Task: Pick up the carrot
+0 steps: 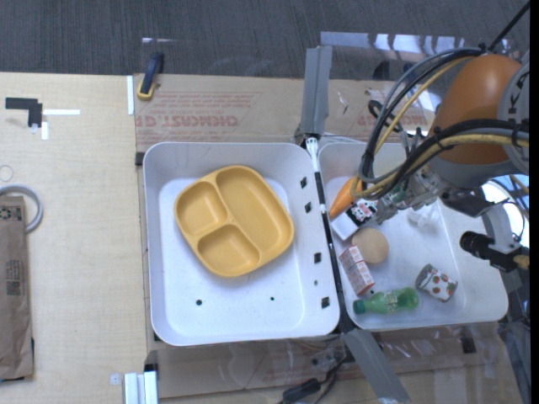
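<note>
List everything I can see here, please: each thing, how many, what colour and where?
bins: two, white, side by side on the bench
plate: one, yellow, three compartments, in the left bin
carrot: one, orange, right bin, by its left wall, at the claw
ball: one, tan, right bin, below the carrot
carton: one, red and white, right bin, by its left wall
bottle: one, green, lying near the right bin's front edge
can: one, white with red marks, right bin, right of the bottle
bag: one, brown, on the bench at far left
arm: one, grey with an orange band, reaching in from the right
claw: one, dark, low over the right bin, beside the carrot
</note>
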### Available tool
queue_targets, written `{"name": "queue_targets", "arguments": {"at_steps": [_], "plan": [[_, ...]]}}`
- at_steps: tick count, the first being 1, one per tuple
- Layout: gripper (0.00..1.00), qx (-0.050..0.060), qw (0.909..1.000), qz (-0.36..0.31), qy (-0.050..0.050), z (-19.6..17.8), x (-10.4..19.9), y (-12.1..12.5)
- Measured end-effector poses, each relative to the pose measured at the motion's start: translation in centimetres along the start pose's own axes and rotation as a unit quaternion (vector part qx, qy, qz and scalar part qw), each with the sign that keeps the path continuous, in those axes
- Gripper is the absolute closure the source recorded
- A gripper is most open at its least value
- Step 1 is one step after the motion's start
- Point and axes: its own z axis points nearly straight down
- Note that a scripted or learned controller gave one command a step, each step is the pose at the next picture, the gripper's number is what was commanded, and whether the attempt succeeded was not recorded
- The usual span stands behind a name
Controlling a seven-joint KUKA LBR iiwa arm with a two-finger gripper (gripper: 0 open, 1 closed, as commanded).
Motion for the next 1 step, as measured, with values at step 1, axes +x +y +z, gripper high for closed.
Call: {"name": "queue_targets", "arguments": {"at_steps": [1], "plan": [[0.00,0.000,1.0000,0.000,0.000,-0.01,-0.01,0.00]]}}
